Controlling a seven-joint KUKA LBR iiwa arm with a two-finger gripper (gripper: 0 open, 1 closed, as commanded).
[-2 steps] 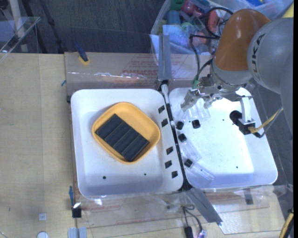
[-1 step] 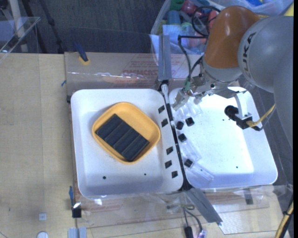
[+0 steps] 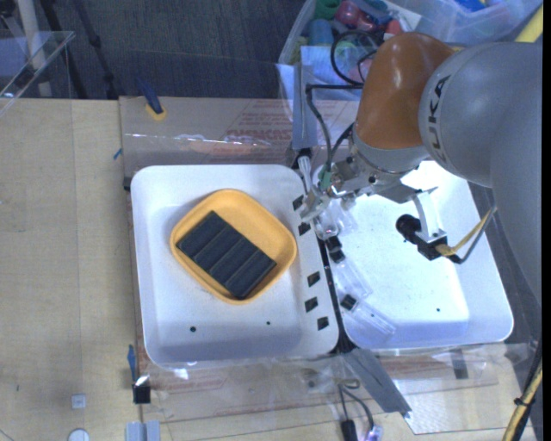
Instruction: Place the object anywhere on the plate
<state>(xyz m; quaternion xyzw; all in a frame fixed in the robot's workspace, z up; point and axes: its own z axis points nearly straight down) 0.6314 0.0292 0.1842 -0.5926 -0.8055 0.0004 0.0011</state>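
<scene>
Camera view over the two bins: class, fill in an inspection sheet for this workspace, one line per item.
Surface: two white bins side by side on a wooden bench.
Job's things: yellow plate in the left bin, bearing a dark ribbed block.
Clutter: nothing seen.
Grippers: gripper at the divider between the bins; nothing seen in it.
Cables: black cables near the wrist.
Surroundings: bin of colourful items behind.

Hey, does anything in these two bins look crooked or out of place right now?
The yellow plate sits askew in the left bin, turned at a diagonal to its walls, with a dark ridged block already lying on it. Nothing looks spilled or broken. The claw is over the seam between the bins.
</scene>
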